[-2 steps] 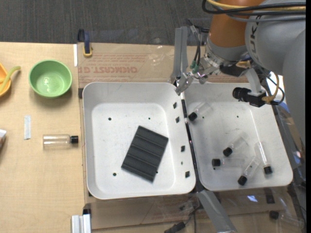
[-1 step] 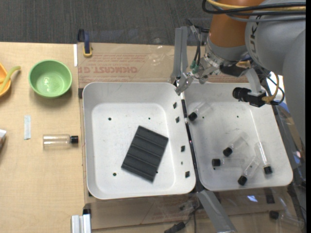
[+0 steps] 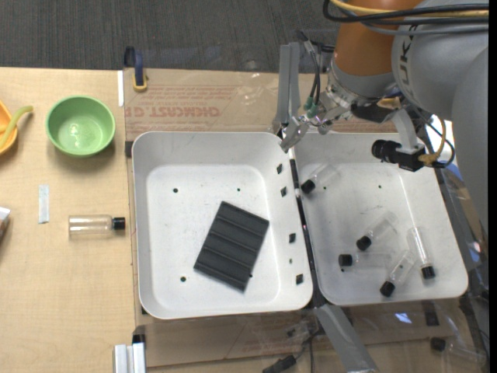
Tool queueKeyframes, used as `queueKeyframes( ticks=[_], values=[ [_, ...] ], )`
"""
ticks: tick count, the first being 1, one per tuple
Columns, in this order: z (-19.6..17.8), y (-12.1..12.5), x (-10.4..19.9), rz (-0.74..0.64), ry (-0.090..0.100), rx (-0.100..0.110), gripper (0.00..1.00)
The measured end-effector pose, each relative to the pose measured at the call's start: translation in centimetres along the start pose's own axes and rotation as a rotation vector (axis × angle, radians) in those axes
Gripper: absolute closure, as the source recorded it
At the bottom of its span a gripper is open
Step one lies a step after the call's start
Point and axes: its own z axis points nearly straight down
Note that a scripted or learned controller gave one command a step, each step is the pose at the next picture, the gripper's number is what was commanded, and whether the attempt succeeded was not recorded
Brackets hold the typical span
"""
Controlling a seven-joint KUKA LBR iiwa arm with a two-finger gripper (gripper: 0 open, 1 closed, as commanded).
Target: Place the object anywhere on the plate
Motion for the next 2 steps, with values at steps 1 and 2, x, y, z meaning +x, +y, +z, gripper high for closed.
queueKeyframes(
  ticks=[1,2],
  values=[
    [0.00,0.00,0.00,0.000,0.000,0.000,0.00],
    [0.00,0.00,0.00,0.000,0.000,0.000,0.00]
  ],
)
